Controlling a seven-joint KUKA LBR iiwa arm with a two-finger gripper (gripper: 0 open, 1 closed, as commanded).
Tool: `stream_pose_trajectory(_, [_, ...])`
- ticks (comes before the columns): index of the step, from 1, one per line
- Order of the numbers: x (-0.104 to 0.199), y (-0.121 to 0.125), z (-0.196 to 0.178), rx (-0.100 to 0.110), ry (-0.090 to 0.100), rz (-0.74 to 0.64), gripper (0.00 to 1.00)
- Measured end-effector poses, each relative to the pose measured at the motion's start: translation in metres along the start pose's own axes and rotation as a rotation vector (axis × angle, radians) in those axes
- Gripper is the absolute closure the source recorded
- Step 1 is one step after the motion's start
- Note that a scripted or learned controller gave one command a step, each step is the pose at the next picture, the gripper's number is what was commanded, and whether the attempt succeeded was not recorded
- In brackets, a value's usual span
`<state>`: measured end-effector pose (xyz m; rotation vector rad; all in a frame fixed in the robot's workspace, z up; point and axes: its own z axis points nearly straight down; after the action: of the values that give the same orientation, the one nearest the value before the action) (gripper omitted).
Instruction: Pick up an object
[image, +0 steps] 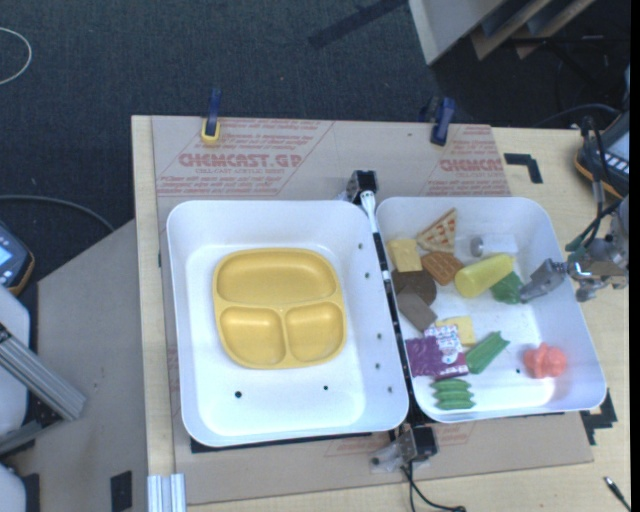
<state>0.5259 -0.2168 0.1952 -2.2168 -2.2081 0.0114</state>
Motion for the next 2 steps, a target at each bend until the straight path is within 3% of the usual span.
stream_pose_trajectory(1, [0.001, 0.003, -0.008, -0.015, -0.004, -0.004, 0.00])
stream_pose_trajectory(2, [-0.001, 0.003, 0.035, -0.009, -0.001, -0.004, 0.00])
